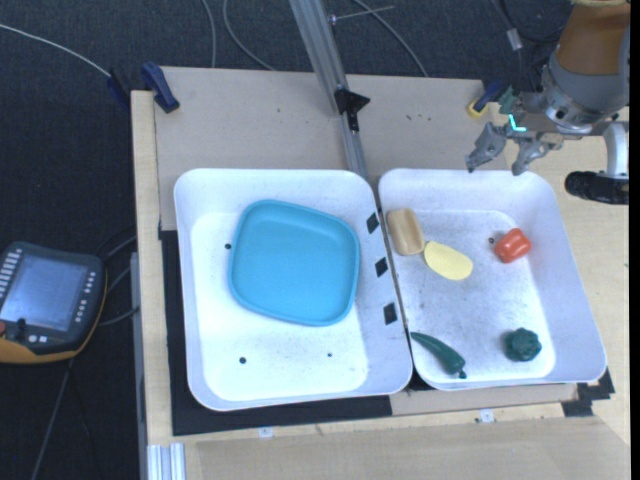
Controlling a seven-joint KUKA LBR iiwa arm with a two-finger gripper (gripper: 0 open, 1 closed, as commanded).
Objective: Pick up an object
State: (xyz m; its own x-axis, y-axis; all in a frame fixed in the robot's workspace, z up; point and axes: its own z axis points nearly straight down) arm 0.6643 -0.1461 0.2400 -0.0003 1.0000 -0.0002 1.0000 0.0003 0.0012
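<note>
**Still nothing taken: five small items are waiting in the right bin**

Evidently the candidates for picking are all lying loose in the right bin (560, 218). A red pepper-like piece (512, 245) is sitting near the bin's far right side, closest to the hand, which makes it the likeliest first target in my judgement. A yellow lemon-shaped piece (448, 261) is resting toward the middle, just beside a tan bread-like piece (404, 231) that is leaning against the bin's left wall. Nearer the front, a dark green broccoli-like lump (521, 344) is sitting toward the right corner and a green chili pepper (440, 354) is lying along the front edge. The pieces are mostly spread apart, so each is offering room for fingers on either side, though the bread piece against the wall looks harder to straddle.

The hand (503, 152) is hovering above the far rim of the right bin, its two fingers spread apart and holding nothing, pointing down as if readying for a descent.

The left bin (200, 198) is carrying a turquoise plate (295, 261) lying flat, probably too broad to grip. Both bins are sitting side by side on the table (250, 118), with a grey pole (320, 38) slanting across its far side and a teach pendant (45, 303) lying off to the left on the floor.
</note>
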